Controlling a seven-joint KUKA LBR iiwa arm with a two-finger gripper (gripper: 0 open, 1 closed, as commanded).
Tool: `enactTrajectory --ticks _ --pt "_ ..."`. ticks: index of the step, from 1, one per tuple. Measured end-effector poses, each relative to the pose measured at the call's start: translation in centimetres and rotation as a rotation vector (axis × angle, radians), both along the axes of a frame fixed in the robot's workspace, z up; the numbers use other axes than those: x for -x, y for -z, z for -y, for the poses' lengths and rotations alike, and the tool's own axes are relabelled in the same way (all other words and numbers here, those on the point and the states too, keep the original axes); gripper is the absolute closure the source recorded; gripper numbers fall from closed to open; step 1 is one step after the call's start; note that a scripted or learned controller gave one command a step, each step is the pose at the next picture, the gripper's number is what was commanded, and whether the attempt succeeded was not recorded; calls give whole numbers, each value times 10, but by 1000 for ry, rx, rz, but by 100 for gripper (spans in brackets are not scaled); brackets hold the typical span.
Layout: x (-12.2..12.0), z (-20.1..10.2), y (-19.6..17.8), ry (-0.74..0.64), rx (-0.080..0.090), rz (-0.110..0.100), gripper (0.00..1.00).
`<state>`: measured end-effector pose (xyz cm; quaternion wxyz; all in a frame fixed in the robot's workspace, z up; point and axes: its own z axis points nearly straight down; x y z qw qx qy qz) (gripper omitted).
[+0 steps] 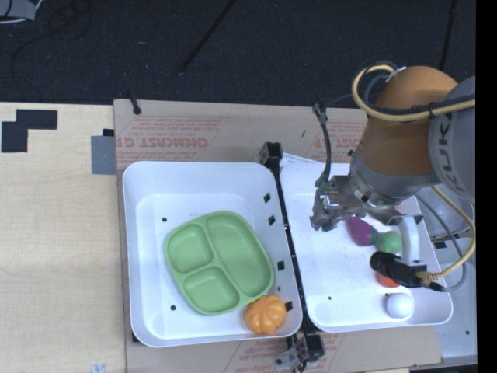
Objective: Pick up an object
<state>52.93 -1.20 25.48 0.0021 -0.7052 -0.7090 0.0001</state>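
Observation:
My gripper [328, 210] hangs low over the upper left part of the right bin [342, 301], below the grey and orange arm. Just to its right lies a purple object [359, 230], partly under the wrist. A green object [390, 242] sits beside the purple one. Further toward the front are an orange-red piece [387, 281], partly behind a black part, and a white ball [399, 305]. Nothing shows clearly in the gripper.
The left bin [147, 208] holds a green divided plate [218, 262] and a small orange pumpkin [265, 314] at its front right corner. A raised divider [284, 239] separates the two bins. Yellow and black cables [435, 274] loop along the right bin's right side.

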Motion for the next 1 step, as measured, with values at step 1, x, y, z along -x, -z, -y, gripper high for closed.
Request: enactTrajectory --ticks 1 --pt "0 -57 -3 0 1 0 100"
